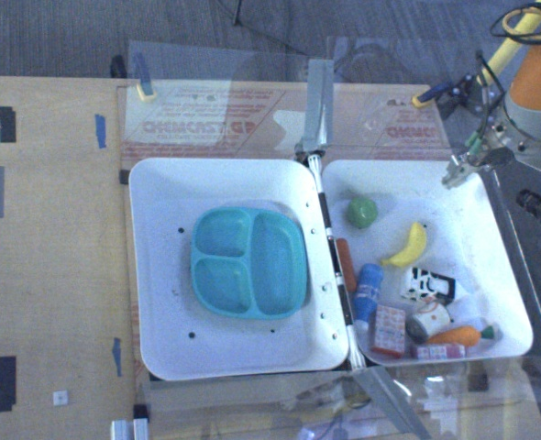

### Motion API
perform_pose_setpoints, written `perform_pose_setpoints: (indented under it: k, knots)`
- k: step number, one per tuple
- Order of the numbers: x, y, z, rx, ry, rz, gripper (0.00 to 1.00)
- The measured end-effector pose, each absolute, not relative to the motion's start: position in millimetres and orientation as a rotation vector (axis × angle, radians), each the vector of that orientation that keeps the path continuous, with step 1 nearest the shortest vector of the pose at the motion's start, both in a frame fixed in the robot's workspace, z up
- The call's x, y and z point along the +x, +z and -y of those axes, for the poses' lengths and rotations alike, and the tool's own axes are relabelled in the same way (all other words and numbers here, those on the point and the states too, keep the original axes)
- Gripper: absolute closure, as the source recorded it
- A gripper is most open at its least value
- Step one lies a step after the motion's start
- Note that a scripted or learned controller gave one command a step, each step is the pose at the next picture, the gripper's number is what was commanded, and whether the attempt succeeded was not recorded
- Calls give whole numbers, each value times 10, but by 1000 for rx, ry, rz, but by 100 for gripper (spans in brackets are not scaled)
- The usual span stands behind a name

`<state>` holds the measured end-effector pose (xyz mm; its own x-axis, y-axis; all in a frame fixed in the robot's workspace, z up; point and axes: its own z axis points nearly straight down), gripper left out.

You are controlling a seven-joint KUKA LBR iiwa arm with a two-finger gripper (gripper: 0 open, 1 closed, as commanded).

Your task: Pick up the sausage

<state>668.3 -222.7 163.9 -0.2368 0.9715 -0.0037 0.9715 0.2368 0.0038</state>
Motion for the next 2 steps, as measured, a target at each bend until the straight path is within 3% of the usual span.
perform_pose_setpoints:
  k: [1,2]
  knots:
    - [6230,890,1365,2105,6,-2323,100]
    - [6226,878,1359,2105,6,-2325,0]
